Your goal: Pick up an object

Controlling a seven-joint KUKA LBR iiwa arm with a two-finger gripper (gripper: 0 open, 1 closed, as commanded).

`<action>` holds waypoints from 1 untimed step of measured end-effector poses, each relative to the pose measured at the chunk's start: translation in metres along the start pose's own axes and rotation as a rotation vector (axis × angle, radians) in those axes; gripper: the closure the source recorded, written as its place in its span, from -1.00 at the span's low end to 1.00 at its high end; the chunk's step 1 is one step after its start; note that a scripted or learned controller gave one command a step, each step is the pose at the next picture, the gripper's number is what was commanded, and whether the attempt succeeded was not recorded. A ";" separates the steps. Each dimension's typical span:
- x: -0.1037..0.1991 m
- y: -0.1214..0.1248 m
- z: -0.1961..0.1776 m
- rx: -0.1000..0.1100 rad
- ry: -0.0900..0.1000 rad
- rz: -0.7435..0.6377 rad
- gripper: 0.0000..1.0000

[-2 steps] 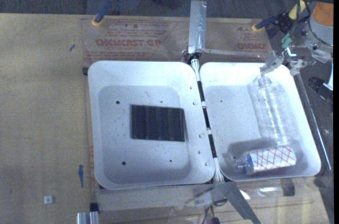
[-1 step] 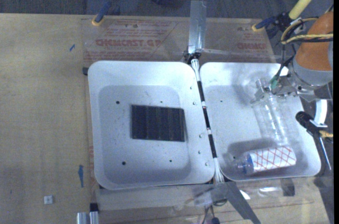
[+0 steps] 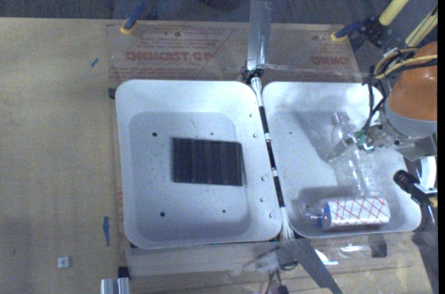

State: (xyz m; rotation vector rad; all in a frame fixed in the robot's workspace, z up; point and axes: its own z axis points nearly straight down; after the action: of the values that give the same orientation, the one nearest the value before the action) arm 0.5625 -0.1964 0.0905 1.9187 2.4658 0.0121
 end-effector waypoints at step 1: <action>-0.024 0.032 -0.022 0.013 0.005 0.095 -1.00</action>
State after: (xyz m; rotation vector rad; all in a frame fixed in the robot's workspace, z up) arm 0.5992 -0.2113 0.1131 2.0409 2.3814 0.0022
